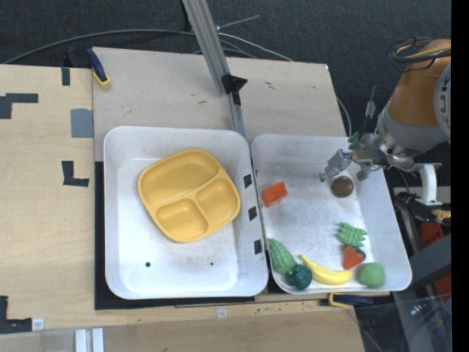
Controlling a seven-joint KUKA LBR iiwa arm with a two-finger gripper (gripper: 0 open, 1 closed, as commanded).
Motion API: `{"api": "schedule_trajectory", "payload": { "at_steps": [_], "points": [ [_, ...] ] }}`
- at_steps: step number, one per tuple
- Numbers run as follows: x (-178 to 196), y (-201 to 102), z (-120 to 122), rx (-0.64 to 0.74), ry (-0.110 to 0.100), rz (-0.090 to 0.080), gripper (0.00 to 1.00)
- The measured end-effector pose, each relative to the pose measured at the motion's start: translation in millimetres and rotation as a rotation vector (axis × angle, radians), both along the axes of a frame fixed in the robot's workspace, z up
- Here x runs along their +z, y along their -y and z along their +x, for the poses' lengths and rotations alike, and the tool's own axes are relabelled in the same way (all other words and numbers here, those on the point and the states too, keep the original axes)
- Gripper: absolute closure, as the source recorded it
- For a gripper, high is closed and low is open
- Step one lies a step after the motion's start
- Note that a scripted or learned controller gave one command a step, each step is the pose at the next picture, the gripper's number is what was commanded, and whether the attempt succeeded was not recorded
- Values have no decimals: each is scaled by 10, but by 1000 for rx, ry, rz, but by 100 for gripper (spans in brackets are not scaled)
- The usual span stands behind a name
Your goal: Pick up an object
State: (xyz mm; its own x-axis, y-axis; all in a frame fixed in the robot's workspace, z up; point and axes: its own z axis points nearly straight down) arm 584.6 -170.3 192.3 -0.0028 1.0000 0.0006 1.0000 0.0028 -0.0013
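gripper [343,169] above brown ball [342,188], grasp unclear

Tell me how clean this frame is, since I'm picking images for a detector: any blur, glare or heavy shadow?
Camera view: light is even and soft, with faint shadows under the yellow plate and banana; no strong glare on the white bins; the gripper looks slightly soft, as do the small toys; overall resolution is low.
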Motion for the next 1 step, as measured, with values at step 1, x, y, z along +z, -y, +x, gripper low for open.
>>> {"api": "schedule_trajectory", "payload": {
  "at_steps": [1],
  "points": [
    [0, 0, 0, 0, 0, 0, 0]
  ]
}}
